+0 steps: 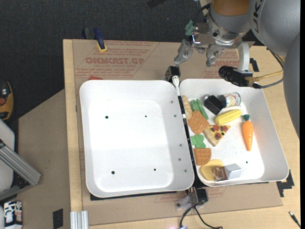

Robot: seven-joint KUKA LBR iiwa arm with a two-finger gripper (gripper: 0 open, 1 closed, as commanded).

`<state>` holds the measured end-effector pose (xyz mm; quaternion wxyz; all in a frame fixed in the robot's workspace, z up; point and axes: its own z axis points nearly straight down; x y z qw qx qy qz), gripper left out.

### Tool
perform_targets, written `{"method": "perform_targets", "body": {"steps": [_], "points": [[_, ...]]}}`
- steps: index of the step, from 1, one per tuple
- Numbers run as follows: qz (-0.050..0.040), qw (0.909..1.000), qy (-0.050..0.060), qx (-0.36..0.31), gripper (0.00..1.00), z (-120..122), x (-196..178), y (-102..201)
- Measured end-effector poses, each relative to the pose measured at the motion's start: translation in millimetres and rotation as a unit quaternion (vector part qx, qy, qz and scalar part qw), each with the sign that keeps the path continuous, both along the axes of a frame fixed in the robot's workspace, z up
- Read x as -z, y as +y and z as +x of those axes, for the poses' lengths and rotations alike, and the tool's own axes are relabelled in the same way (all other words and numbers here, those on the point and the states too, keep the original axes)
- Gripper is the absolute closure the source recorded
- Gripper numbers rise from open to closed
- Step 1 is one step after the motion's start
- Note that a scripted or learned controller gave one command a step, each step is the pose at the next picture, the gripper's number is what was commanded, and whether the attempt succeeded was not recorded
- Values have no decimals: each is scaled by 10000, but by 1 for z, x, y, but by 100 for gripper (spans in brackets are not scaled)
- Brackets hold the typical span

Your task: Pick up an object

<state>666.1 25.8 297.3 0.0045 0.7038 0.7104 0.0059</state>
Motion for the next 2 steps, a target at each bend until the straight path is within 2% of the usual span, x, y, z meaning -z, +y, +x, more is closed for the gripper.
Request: {"method": "perform_targets", "body": {"steps": [1,2], "points": [[1,9999,134,14,0,-2,120,68],[10,10000,95,-15,0,-24,150,195]]}}
